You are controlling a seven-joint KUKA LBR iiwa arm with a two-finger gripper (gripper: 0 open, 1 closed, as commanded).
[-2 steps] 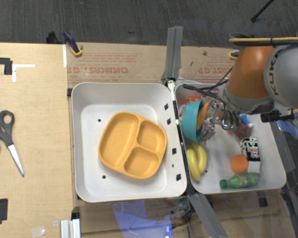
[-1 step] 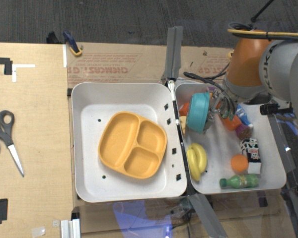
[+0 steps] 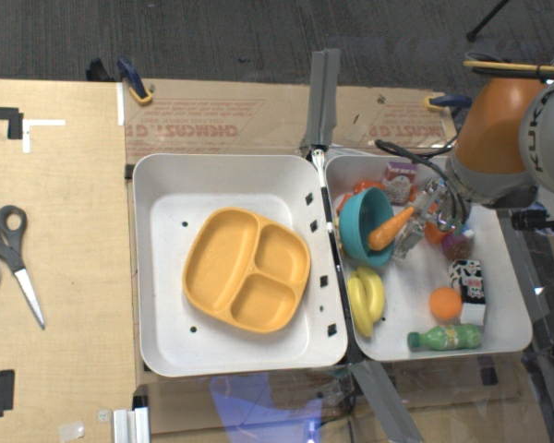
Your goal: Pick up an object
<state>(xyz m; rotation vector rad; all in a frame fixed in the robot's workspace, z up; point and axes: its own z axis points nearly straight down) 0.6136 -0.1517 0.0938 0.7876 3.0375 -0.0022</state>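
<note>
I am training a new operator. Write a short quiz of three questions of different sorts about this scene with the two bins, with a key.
1. True or false: the yellow divided plate lies in the left bin.
2. Which lies nearest the gripper? A) scissors B) carrot C) green bottle
3. Fill in: the banana lies just below the teal ____.

Key: 1 true; 2 B; 3 bowl.

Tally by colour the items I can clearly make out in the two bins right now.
Yellow: 2, the divided plastic plate and the banana bunch.
Orange: 2, the round ball and the carrot.
Teal: 1, the tilted bowl.
Green: 1, the lying bottle.
Total: 6. Small items near the gripper are too cluttered to count.
</note>
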